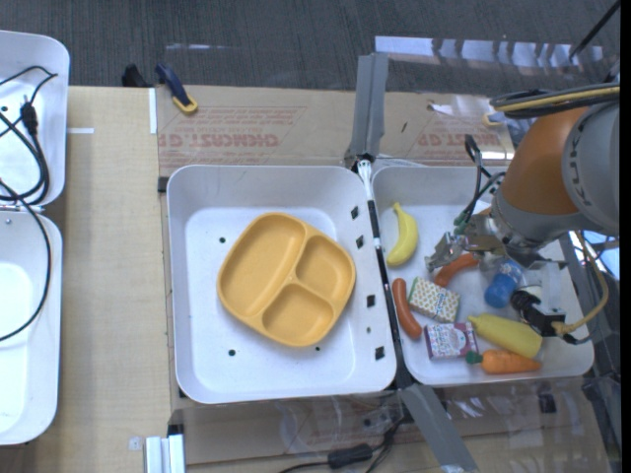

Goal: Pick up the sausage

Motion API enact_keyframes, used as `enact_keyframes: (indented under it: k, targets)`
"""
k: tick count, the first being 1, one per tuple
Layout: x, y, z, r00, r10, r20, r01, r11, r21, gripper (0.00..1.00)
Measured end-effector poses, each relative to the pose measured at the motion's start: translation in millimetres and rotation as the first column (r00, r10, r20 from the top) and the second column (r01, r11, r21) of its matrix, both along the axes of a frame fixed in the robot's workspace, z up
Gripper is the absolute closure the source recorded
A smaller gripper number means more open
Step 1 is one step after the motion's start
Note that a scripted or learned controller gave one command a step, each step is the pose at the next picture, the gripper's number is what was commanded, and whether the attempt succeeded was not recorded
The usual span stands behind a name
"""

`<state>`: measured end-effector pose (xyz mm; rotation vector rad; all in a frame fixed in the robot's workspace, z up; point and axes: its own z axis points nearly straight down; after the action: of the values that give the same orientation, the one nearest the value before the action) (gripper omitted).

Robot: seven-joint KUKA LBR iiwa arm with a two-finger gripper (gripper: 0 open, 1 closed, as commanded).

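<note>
While sausage (404,306) lies loose at right bin's (582,358) left wall, beside cracker pack (435,299) | jaws (446,256) low over an orange item, near banana (401,235), state: cannot tell | arm off target, likely needs shift toward wall | plate (286,279) in left bin (187,294)

The cardboard sheet (296,126) bears upside-down red lettering, not clearly readable.

The wooden bench (108,264) bears two white bins: one (187,294) well left of the gripper (446,256), the other (424,363) beneath it.
</note>
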<state>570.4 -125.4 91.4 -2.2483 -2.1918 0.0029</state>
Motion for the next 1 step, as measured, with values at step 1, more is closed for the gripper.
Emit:
enact_keyframes:
  k: [1]
  targets:
    - [0.0,-1.1,9.0,1.0,-0.004,0.0,0.004,1.0,0.0,1.0]
